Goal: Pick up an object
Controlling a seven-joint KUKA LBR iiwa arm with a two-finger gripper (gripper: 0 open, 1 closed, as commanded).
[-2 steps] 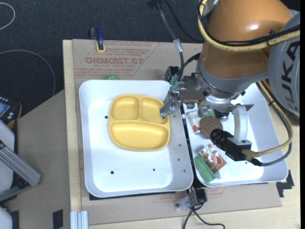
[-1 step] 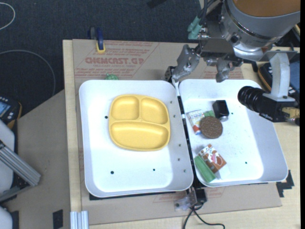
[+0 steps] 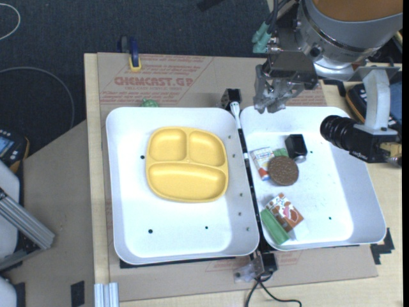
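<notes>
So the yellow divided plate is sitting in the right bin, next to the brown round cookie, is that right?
Not quite. The camera view shows the yellow divided plate in the left bin. The brown round cookie lies in the right bin, across the divide.

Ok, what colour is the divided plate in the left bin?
Yellow; the divided plate shows plainly in the camera view.

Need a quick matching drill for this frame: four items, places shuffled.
Items:
1. yellow divided plate
2. brown round disc
3. black block
4. green and red packet

Places:
A. right bin, near front edge
B. left bin, middle
C. right bin, just behind the disc
D. right bin, beside a small red and white packet

Pairs: 1-B, 2-D, 3-C, 4-A
</notes>
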